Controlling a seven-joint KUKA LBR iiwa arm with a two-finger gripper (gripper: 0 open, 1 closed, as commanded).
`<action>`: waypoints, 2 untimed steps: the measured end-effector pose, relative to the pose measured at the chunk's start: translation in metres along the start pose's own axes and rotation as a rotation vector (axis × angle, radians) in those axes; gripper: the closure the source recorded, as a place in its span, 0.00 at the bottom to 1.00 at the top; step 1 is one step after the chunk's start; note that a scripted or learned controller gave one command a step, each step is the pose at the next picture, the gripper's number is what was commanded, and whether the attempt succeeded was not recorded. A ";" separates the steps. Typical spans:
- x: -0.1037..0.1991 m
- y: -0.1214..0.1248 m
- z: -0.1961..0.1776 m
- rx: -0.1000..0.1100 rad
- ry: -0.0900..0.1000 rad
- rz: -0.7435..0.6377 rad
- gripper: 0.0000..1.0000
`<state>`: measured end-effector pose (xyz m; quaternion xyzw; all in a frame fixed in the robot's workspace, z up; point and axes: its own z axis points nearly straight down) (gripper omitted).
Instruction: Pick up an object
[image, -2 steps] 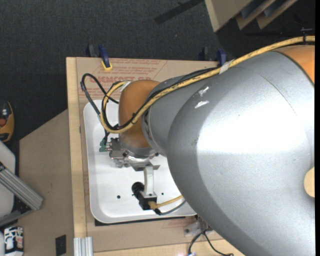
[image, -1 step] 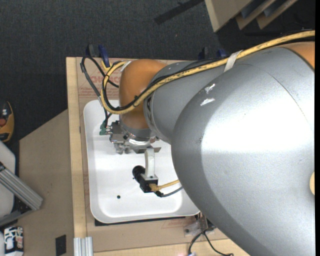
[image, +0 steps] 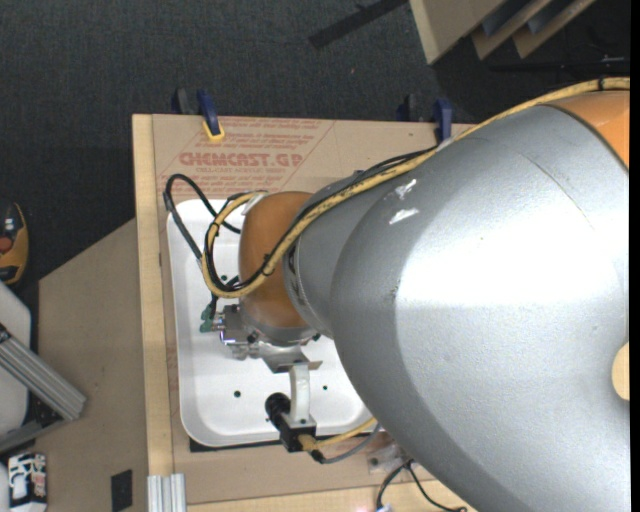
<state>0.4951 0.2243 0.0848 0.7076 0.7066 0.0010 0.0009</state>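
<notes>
My gripper (image: 238, 336) reaches down into the left white bin (image: 205, 405), and the orange wrist band and grey arm above hide most of it. A small green thing (image: 209, 319) pokes out at the gripper's left edge, close to the bin floor. I cannot tell whether it is held or just lies beside the gripper. The arm hides whatever else lies in the bin under it.
The bin sits on a brown cardboard sheet (image: 250, 150) with red print, held by blue and yellow clamps (image: 208, 115) at the far edge. The grey arm (image: 470, 300) covers the right half of the view. Bare bin floor shows at the near left.
</notes>
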 end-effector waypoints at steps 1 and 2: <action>0.000 0.089 -0.091 -0.013 0.003 -0.002 1.00; 0.000 0.030 -0.027 0.015 -0.002 0.000 1.00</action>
